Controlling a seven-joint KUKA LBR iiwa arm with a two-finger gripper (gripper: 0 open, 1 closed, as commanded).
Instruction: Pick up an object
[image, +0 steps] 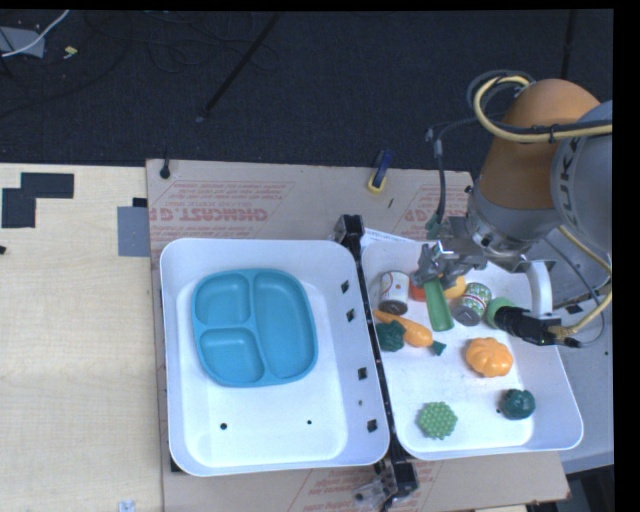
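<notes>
The arm (560, 150) has a rounded orange band above a grey wrist housing, with part of a dark printed letter on the grey shell at 3 o'clock. A yellow cable loops over the orange part (thin black cables run beside it). The gripper (437, 268) is dull grey metal.

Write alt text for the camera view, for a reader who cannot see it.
A grey robot arm with an orange band reaches from the right, its gripper low over toy food in the right white bin, above a green cylinder near a small can and an orange pepper. The left white bin holds a blue divided plate.
</notes>
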